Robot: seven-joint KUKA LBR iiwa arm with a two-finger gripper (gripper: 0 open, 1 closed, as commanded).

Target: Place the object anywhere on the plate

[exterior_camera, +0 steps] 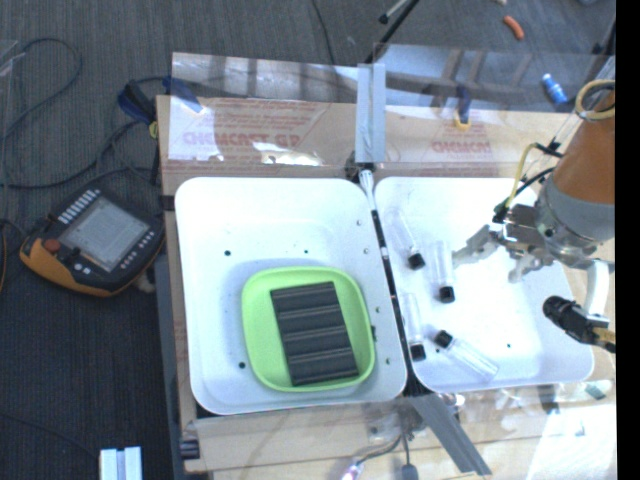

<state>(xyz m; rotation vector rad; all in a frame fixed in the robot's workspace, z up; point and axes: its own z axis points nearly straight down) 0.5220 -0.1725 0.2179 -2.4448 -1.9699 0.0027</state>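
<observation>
Claw [490, 240]: open, empty, over right bin [520, 363]. Clear vials with black caps [441, 279] just left and below. Green plate [255, 298], far left, bears dark ridged block [315, 332]. Step: pre-grasp; next, descend onto a vial.

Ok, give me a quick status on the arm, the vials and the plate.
Gripper over right bin, holding nothing visible. Clear vials lying loose there. Green plate in left bin carries a dark ridged block.
</observation>
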